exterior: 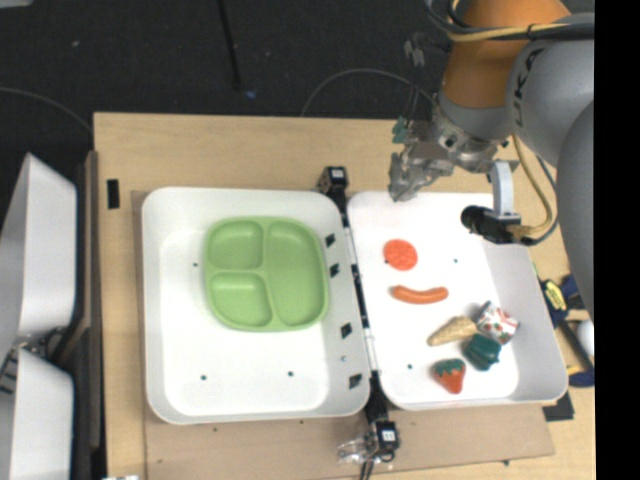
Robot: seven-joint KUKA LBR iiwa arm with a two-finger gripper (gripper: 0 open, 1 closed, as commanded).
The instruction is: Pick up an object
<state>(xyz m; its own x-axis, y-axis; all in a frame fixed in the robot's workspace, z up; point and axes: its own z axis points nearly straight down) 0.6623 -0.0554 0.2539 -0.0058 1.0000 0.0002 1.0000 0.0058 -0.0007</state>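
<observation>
Spanning most of the view, the tabletop (120, 138) is carrying two white bins side by side. The left bin (170, 368) is holding a green divided plate (267, 273), lying flat toward its far half. The right bin (530, 368) is holding the small things: an orange-red disc (401, 255) near its middle, a sausage (419, 293) just nearside of the disc, a cone (452, 331) lying tilted toward the near right corner, a white patterned piece (497, 321) touching the cone's wide end, a teal block (482, 352) just beside both, and a strawberry (449, 374) closest to the near edge.

Reaching in from the right, the arm (500, 58) is hanging over the far left corner of the right bin, and the hand (405, 183) is hovering there above bare bin floor, well apart from every toy. Its tips are looking close together with nothing between them, though at this slant I cannot tell for sure whether they are spread or pressed.

Judging by this, the approach is under way and no grasp is made yet. The next move is likely calling for travel toward the near edge, centring over one target; the disc is nearest and lying clear, whereas the cluster by the cone is crowded and riskier.
</observation>
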